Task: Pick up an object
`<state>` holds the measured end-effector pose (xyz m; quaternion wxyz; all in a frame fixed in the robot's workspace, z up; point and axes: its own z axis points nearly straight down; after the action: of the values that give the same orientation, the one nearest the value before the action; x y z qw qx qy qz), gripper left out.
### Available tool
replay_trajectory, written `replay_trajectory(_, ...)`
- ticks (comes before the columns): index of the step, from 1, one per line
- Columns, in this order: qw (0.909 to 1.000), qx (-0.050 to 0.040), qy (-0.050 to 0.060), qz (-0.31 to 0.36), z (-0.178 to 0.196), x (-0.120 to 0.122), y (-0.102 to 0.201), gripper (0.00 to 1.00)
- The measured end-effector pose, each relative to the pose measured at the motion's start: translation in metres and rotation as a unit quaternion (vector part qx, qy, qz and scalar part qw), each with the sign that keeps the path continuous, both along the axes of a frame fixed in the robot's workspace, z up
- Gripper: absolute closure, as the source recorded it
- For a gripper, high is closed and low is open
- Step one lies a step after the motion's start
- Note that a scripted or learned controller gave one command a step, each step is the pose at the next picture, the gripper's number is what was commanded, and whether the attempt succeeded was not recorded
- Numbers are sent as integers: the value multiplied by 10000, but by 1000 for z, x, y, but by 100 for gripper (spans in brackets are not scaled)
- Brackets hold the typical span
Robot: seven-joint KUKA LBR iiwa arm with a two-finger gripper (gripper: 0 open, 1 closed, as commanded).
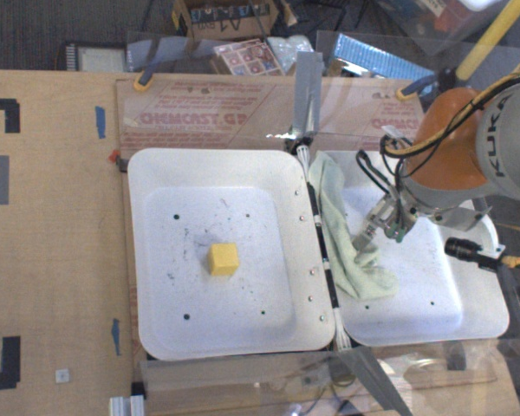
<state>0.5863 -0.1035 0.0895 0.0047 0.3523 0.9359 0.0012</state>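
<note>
Over the right bin (468, 319) the gripper (367, 238) reaches down to a pale green cloth (347, 232) that lies crumpled along that bin's left side, against the wall shared with the left bin (156, 319). Its tips meet the cloth near the middle of the fold, but whether they are apart or pinched on the fabric cannot be told from this angle. The arm (451, 146), grey with an orange band, comes in from the right. On the floor of the left bin sits a small yellow block (224, 259), well apart from the gripper.
</note>
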Motion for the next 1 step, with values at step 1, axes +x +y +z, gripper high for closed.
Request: replay_trajectory(1, 10000, 1, -22, -10, 11, 1, 0, 100)
